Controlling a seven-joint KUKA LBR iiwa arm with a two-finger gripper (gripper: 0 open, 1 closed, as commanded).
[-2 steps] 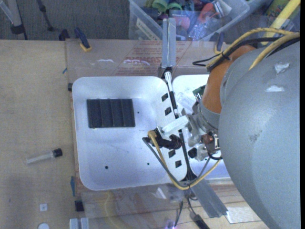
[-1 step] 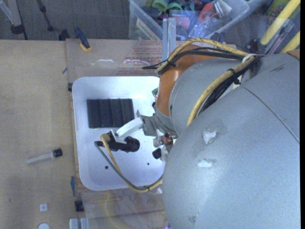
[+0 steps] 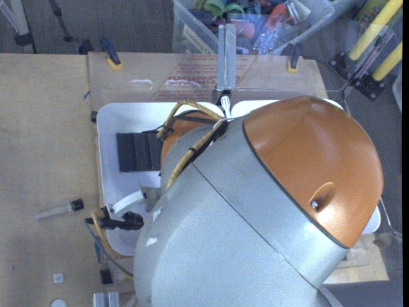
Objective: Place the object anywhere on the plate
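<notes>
The arm (image 3: 268,216) hangs low over the bins and its grey body with the orange band covers most of the bench from the centre out to 4 o'clock. The gripper itself is hidden beneath that bulk, so its state cannot be told.

At about 9 o'clock of the picture, in the left white bin (image 3: 105,139), lies a flat black object (image 3: 135,152), ribbed or folded, lying flat on the bin floor. It is probably the thing to be moved. It looks thin, light and stiff enough to keep its shape; a pinch across its short width, at one of the long edges, seems the best hold, though a low flat piece may slip off the smooth plastic.

Just beside it toward 3 o'clock an orange curved edge (image 3: 176,136) shows under the cables (image 3: 192,117); this may be the plate.

The bench (image 3: 45,126) is pale wood. At 12 o'clock stands a clear tub of coloured toys (image 3: 252,8).
</notes>
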